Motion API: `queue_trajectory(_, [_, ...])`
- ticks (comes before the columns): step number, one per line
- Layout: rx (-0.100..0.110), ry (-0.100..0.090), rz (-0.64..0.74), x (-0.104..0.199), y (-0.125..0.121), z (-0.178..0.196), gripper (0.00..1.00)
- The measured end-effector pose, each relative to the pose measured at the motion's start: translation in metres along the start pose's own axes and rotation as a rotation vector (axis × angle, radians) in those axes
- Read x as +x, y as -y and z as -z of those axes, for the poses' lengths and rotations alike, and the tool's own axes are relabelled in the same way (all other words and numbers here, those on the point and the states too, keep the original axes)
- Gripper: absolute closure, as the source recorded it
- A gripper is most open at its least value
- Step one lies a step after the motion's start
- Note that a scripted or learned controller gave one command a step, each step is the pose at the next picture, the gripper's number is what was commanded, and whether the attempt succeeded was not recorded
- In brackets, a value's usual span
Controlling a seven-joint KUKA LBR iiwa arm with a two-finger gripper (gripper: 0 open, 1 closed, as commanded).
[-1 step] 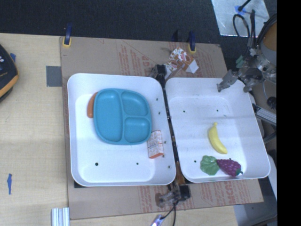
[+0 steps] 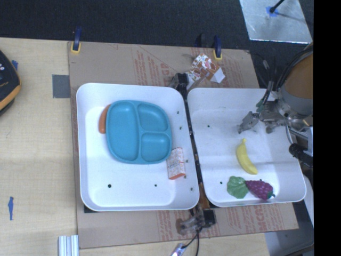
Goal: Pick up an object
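Observation:
In the right bin [image 2: 213, 105] lie a yellow banana [image 2: 245, 157], a green leafy toy vegetable [image 2: 236, 187] and a bunch of purple grapes [image 2: 260, 189], all toward the front. My gripper [image 2: 256, 127] hangs over the bin's back right part, just behind the banana and apart from it. Its fingers [image 2: 245, 125] are spread open and nothing is between them. The left bin [image 2: 88, 143] holds a blue divided plate [image 2: 138, 132], an orange piece [image 2: 102, 119] half hidden under the plate's left rim, and a small printed carton [image 2: 176, 163].
A crumpled wrapper [image 2: 205, 68] lies on the cardboard behind the bins. A yellow and black device [image 2: 6, 84] sits at the bench's left edge. Clamps hold the cardboard at the back. The arm's orange band [image 2: 301, 79] enters from the right.

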State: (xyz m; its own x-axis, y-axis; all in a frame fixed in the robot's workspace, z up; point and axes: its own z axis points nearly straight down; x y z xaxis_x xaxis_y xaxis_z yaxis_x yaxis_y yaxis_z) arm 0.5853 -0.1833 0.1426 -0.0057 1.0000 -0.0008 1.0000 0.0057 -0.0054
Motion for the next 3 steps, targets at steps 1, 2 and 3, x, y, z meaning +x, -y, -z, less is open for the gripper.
queue_trajectory(1, [-0.001, 0.000, -0.001, 0.022, 0.021, -0.051, 0.00])
queue_trajectory(2, [-0.001, 0.000, 0.000, 0.031, 0.064, -0.052, 0.00])
queue_trajectory(3, [0.000, 0.001, 0.003, 0.029, 0.064, -0.041, 1.00])
